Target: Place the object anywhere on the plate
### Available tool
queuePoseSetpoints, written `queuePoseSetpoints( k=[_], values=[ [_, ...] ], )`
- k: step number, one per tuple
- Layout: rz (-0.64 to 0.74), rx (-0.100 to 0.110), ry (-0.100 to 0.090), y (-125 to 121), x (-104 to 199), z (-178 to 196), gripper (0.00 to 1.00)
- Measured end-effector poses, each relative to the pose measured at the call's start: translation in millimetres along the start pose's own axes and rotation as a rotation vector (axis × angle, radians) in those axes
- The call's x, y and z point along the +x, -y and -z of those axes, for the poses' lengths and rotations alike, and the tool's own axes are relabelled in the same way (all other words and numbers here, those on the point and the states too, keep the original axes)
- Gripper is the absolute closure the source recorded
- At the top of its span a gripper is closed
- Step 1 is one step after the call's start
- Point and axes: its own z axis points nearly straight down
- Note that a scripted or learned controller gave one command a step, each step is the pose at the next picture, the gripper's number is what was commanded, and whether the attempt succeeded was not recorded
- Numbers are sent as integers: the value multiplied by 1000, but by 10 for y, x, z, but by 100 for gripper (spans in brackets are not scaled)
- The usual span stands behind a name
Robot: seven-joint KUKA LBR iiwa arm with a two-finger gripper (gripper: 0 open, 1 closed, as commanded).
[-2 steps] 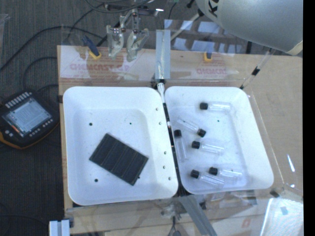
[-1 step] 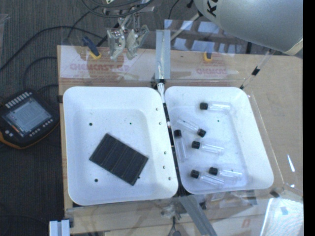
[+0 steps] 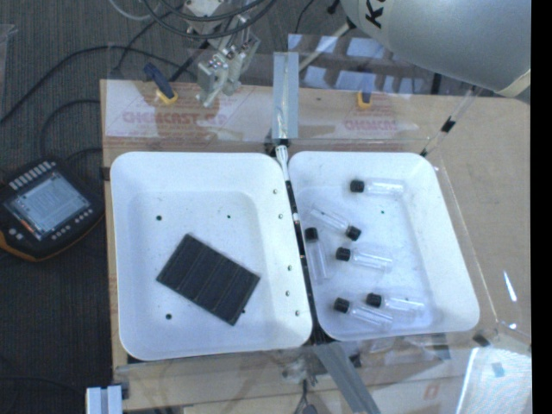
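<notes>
Nothing is placed yet, I judge. My claw (image 3: 226,65) hangs beyond the far rim of the left bin (image 3: 129,231); its opening I cannot tell. The plate (image 3: 208,279) lies bare inside that bin, and the vials (image 3: 366,257) wait in the bin just beside it.

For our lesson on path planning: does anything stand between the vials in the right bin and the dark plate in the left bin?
Yes: the raised rims where the two bins meet lie between the vials and the dark plate. A vial must be lifted over them. The plate's top is bare.
</notes>
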Motion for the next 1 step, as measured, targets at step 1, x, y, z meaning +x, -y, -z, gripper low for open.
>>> queuePoseSetpoints(
  k=[1],
  values=[
    [394,-2,1,-1,0,-6,100]
  ],
)
